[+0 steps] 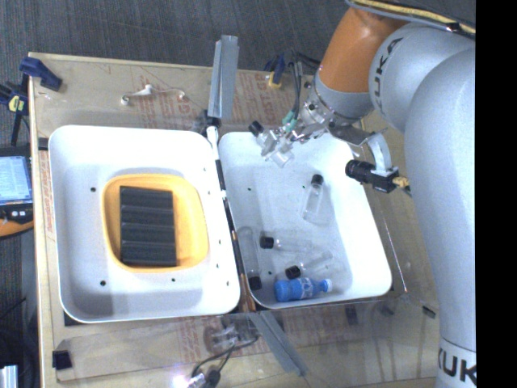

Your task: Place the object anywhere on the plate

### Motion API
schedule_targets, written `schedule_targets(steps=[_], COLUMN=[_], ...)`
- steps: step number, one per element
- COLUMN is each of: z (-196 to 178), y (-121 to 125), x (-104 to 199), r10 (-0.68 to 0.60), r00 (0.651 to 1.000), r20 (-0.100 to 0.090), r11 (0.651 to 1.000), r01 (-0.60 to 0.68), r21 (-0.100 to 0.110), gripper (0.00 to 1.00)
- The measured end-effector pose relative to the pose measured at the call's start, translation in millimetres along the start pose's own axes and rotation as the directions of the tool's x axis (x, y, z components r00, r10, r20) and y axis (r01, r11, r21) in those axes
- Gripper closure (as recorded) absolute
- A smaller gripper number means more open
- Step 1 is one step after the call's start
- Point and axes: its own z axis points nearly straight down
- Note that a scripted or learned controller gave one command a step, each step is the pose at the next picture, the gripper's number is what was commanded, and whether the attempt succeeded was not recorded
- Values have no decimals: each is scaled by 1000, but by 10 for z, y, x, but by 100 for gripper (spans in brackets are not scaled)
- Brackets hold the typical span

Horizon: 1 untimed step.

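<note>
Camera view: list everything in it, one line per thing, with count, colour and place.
Bins: two, white, side by side on the bench; left bin, right bin.
Plate: one, yellow, in the left bin.
Black ridged block: one, on the plate.
Blue bottle: one, lying at the right bin's near edge.
Clear vials: several, black-capped, scattered in the right bin.
Clamp: one, blue, bench's far left corner.
Arm: one, grey with orange band, from the right.
Gripper: above the right bin's far edge.

Two white bins (73,217), one plate (190,217), several bottles (300,288)
</note>
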Motion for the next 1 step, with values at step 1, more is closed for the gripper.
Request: schedule_targets(steps=[1], z=[-1], y=[1], x=[0], r10=[0], r00=[1000], r20=[0], r11=[1000], r01=[0], r21=[0], gripper=[0])
